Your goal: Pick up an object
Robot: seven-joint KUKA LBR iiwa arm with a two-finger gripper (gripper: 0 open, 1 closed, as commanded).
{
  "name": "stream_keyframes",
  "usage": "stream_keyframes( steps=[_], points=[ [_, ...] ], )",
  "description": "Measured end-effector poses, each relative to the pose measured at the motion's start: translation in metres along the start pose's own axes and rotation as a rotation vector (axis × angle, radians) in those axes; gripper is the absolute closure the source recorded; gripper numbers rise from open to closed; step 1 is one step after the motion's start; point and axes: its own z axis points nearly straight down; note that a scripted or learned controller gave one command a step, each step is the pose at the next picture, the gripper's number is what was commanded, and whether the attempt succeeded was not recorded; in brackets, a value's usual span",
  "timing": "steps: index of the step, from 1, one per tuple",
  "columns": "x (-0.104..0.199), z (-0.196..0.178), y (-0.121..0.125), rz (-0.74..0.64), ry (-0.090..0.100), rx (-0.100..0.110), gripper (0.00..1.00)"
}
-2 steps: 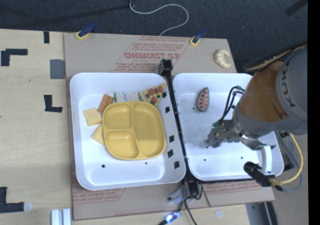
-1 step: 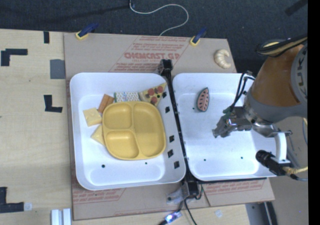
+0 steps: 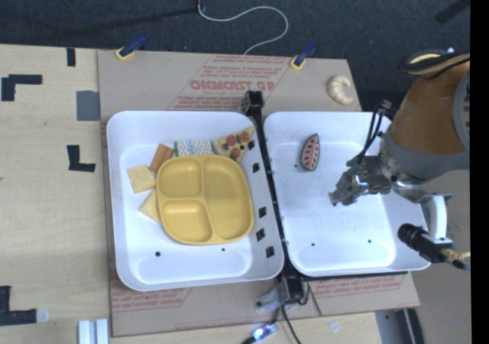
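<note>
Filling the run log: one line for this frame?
claw: over right white bin | small red watermelon-slice toy: apart, on bin floor | yellow divided plastic plate: left bin

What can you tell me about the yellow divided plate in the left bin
The yellow divided plate looks like smooth plastic, squarish with rounded corners, split into three compartments, nothing visible in them. It lies flat, right side up, in the left bin, covering parts of several flat toy food pieces along its upper and left edges.

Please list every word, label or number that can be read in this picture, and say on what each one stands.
"CHEMCAST GP", red print, partly blurred, on the brown board behind the bins.
Smaller red print beneath it: too blurred to read.
Faint red print on the board's front edge: too blurred to read.
</note>
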Motion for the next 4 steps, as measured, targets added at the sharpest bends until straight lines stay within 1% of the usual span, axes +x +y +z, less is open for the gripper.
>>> stream_keyframes(
  steps=[2, 3, 4],
  points=[
    [0.120, 0.013, 0.001, -0.005, 0.002, 0.004, 1.00],
    [0.162, 0.009, -0.010, -0.004, 0.001, 0.004, 1.00],
    [0.151, 0.002, -0.016, 0.000, 0.000, 0.004, 1.00]
  ],
)
